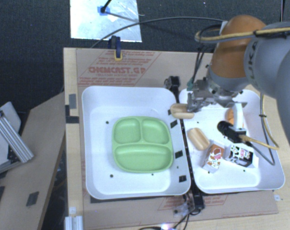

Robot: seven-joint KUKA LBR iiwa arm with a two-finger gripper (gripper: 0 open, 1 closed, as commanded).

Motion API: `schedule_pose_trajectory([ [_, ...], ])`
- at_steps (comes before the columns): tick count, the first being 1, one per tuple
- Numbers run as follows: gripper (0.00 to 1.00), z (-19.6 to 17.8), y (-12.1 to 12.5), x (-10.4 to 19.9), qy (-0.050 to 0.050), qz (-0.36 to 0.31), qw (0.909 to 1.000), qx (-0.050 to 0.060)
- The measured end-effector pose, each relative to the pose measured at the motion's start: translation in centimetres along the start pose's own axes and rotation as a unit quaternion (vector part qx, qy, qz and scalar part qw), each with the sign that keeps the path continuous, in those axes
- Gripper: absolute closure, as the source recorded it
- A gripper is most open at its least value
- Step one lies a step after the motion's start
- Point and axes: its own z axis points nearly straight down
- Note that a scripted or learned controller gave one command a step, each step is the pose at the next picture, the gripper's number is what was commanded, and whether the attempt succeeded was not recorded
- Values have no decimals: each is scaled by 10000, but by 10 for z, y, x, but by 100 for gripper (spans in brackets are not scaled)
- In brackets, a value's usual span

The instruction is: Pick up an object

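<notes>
take the green divided plate (143,143) as your marker: it lies flat in the middle of the left bin (99,178). just off the plate's upper right corner you see a tan bread roll (181,111), lying across the line where the left bin meets the right bin (262,176). the gripper (191,104) hangs right at that roll, on the side away from the plate, and its tip looks to be touching the roll's end or nearly so. you cannot tell from this slant whether the gripper is open, closed, or clamped on the roll, so don't count it as held. to the right of the plate, just over the bin walls, lies a second tan bread piece (198,138), apart from the first. further right, off the plate's lower right corner, a small orange and white carton (213,158) lies tilted, and beyond it a black and white cow-print pack (241,155) lies just beside it. a small orange thing (229,114) sits well right of the plate, level with its top edge.
</notes>
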Motion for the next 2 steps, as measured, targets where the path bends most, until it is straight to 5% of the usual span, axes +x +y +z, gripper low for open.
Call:
schedule_pose_trajectory([
  [2,100,-5,-30,106,6,-8,10000,-1],
])
